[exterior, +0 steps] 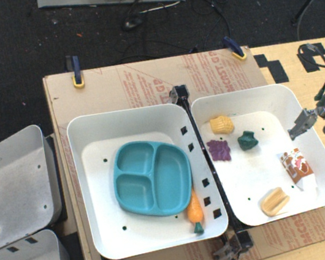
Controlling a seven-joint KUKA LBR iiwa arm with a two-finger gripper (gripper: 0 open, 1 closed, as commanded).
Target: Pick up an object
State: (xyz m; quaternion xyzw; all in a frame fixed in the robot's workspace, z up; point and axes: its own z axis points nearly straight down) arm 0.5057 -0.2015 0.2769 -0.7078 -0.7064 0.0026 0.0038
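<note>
Presently the gripper [311, 120] sits at the right bin [281, 94] rim, fingers spread, grasping nothing, likely staged for descent. Nearest lies one carton [298, 169]; also one bread [274, 201], green toy [248, 140], purple toy [219, 150], corn [222, 124]. Left bin [88, 133]: one tray [152, 178], one carrot [194, 212].

Cardboard sheet [141, 80] under the bins: red printing, reversed and upside down, not legible.
Small carton [298, 169], lower right of frame: red and white print, too small to read.
</note>
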